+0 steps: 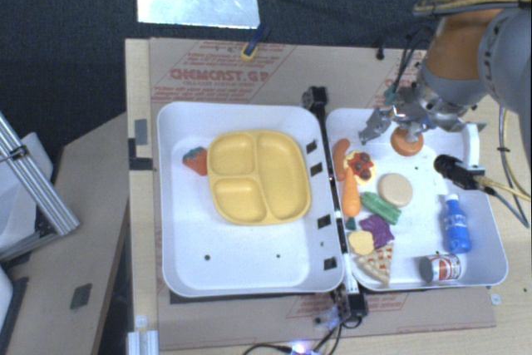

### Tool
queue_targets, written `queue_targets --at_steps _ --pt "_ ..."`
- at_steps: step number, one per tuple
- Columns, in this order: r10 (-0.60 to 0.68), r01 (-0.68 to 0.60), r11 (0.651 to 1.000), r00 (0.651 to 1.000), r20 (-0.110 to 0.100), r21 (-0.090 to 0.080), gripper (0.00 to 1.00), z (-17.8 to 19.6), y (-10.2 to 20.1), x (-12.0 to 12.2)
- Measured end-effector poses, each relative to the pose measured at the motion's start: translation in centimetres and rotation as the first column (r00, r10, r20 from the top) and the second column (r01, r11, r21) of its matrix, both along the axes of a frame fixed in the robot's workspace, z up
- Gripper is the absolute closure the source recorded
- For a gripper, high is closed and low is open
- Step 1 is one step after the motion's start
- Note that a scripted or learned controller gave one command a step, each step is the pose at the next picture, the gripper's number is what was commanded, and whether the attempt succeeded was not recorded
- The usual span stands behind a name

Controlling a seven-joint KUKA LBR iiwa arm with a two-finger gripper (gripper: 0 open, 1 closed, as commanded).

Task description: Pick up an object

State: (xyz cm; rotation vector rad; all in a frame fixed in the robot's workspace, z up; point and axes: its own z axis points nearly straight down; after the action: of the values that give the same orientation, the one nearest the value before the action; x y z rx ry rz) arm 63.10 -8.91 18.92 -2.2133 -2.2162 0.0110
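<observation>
We see the bench (pixel 208 71), a flat cardboard-brown sheet with red printing, carrying two shallow white bins side by side. The left bin (pixel 179 262), smooth and glossy with rounded corners, holds a yellow plastic tray (pixel 258 176) split into three compartments, and a small red-orange toy strawberry (pixel 195 160) touching the tray's left edge. The right bin (pixel 490 262) holds a crowd of toy foods: a blue bottle (pixel 455 222) lying near its right wall, an orange carrot (pixel 351 195) along its left side, a green ridged piece (pixel 380 207), a round cream bun (pixel 396 189), a purple leafy piece (pixel 376 229), a wedge of pizza (pixel 376 263), a short red-and-white can (pixel 440 267) on its side, and a small orange round object (pixel 406 143) at the far end. The grey arm (pixel 482 29) reaches over the right bin, and the pincer (pixel 397 122) hangs just above and beside the orange round object; we cannot tell how the pincer is set, and nothing shows between its tips
</observation>
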Motion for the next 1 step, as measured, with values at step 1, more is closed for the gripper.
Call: queue_targets --at_steps 1 --pt "0.002 -0.002 1.0 1.0 0.013 -0.001 0.0 0.76 0.0 0.3"
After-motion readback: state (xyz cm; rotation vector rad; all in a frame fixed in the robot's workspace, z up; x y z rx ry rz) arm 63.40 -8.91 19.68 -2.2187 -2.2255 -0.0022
